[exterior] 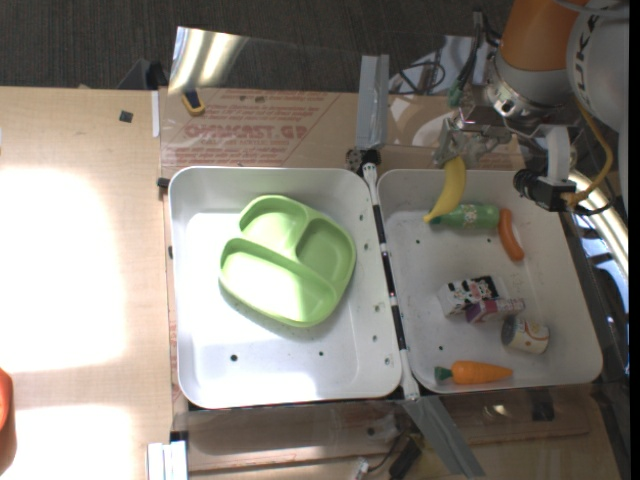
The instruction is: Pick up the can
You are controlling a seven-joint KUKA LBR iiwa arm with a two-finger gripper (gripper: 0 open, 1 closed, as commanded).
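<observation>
Gripper (468,138): hangs above the far rim of the right bin (590,363), under the orange-banded wrist. How wide it stands: cannot tell; cables and metal parts clutter that spot.
Held: nothing visibly clamped. The banana (447,192) lies just below the gripper, its upper tip near it; contact cannot be judged.
Can (526,336): small, pale, lying on its side near the right bin's near-right corner, just beside the purple-and-white carton (477,299).
Bearing: the can lies well apart from the gripper, toward the near edge of the bench and a little rightward, the whole bin floor between them.
Can's long axis: appears to run roughly left to right, slightly slanted; small, so uncertain.
Between: green bottle (468,217), orange sausage (511,236).
Near can: toy carrot (478,372) at the near rim.
Left bin (190,268): green divided plate (289,260).
</observation>
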